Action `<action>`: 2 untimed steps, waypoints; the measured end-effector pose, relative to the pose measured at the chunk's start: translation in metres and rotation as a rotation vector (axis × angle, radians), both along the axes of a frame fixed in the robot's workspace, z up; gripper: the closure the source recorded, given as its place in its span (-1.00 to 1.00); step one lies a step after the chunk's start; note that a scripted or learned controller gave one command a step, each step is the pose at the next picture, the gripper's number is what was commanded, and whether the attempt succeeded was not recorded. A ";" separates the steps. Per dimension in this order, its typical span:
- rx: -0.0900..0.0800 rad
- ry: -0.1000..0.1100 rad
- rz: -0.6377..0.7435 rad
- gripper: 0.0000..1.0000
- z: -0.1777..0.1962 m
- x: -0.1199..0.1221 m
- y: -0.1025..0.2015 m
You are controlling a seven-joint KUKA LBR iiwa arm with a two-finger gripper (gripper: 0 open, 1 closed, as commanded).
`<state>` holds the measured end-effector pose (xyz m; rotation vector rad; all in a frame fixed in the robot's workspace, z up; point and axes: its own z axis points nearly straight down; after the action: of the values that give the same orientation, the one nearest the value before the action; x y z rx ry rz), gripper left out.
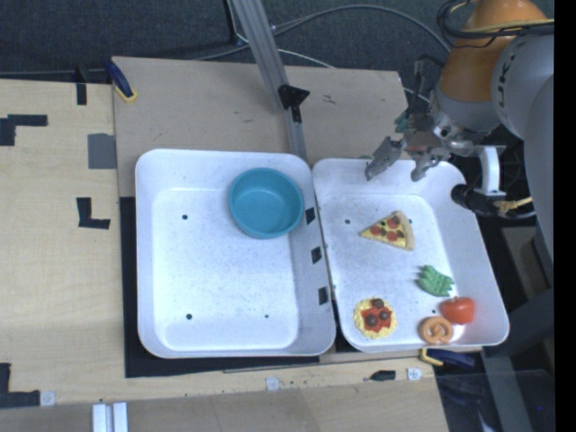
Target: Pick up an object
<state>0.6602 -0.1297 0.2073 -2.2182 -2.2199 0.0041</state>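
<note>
Grey and orange-banded, the arm reaches in from three o'clock, and its two-finger gripper (398, 166) hangs over the twelve o'clock rim of the right-hand shallow white plastic bin (477, 268). Its two dark fingers are splayed apart with nothing between them, so the claw stands open and empty.

Nothing has been picked up yet, as far as this shows. Every candidate lies untouched in the right bin: a triangular toy pizza slice (390, 230) near the centre, closest to the gripper at about six o'clock from it; a small green leafy toy (436, 282) toward four o'clock; a round yellow toy pizza with red toppings (374, 318) at six o'clock; a red toy tomato (458, 310) and a tan ring-shaped pretzel toy (436, 330) in the five o'clock corner. A shallow blue plastic bowl (265, 202) sits at one o'clock in the left-hand white bin (171, 268).

Left to do, by my reading: choose an object, descend, close, lift.
</note>
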 end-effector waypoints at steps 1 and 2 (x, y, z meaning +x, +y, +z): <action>0.000 -0.001 0.000 -1.00 -0.043 -0.003 0.002; 0.000 0.001 0.000 -1.00 -0.101 0.005 0.003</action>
<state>0.6650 -0.1270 0.1066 -2.2175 -2.2196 0.0058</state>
